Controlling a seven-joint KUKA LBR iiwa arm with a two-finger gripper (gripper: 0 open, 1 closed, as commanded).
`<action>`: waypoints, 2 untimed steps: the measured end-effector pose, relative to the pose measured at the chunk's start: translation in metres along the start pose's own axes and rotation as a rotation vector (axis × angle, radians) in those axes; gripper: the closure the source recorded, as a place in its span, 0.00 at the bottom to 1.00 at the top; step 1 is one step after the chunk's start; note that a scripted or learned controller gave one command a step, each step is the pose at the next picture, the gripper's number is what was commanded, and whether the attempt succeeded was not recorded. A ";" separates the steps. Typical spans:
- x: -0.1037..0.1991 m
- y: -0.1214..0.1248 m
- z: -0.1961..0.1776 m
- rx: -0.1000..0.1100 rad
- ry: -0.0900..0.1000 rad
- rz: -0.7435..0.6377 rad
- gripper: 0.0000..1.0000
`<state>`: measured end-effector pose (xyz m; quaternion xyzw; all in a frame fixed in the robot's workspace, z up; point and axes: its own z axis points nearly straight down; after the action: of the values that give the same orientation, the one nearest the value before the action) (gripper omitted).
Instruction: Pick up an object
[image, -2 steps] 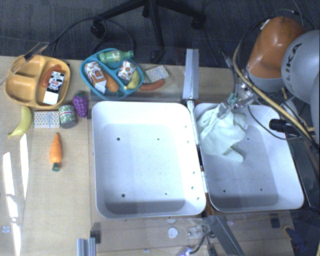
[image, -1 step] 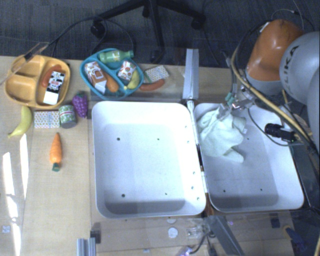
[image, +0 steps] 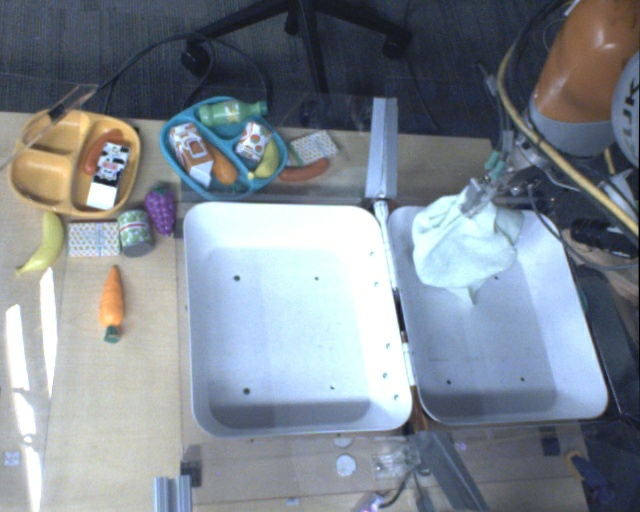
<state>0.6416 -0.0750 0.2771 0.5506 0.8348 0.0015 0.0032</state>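
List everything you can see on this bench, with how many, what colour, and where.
Shallow plastic bins: two, white, side by side at centre.
Crumpled cloth: one, white, right bin's far end, its top corner at the end effector.
Divided tray: one, yellow, far left.
Divided dish: one, blue, holding toy food, behind left bin.
Toy banana: one, yellow, left edge.
Toy carrot: one, orange, left of bins.
Toy grapes: one bunch, purple, beside left bin.
Small can: one, green label, beside grapes.
Toy sausage: one, red, behind left bin.
End effector: one, metal, over right bin.

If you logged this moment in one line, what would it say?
task: pick up object | gripper: at cloth's top edge, right bin | cloth: white, bunched, seems lifted | grip: unclear
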 end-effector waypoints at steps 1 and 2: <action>0.057 -0.056 0.093 0.005 0.004 -0.061 1.00; -0.018 -0.027 0.074 0.003 0.001 0.009 1.00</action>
<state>0.6242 -0.1018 0.2034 0.5545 0.8322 0.0005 0.0016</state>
